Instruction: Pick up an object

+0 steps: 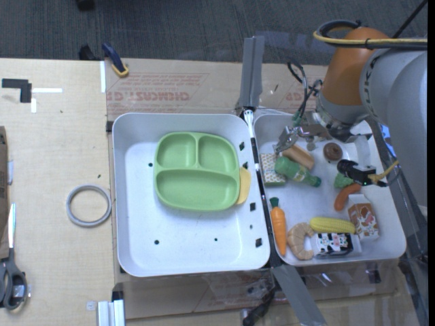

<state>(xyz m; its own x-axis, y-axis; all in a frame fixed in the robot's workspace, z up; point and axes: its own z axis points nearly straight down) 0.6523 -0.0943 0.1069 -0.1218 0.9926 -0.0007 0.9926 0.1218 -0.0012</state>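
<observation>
My gripper [288, 139] hangs low over the back left part of the right bin [387, 250], just above a tan bread roll [300, 157]. Nothing visibly hangs from it. A dark green vegetable [297, 172] and a checked cracker [270, 170] lie in front of the roll. Further forward are a carrot [279, 228], a corn cob [332, 225], a pale croissant [300, 241] and a small printed box [333, 244]. To the right lie an orange sausage [346, 194], a small carton [363, 221] and a brown disc [332, 152].
The left bin [136, 250] holds a green divided plate [197, 170] with a yellow piece [244, 185] at its right edge. On the bench to the left lie a tape ring [88, 204] and scissors [10, 280]. The arm's grey body [401, 87] overhangs the right bin's back right.
</observation>
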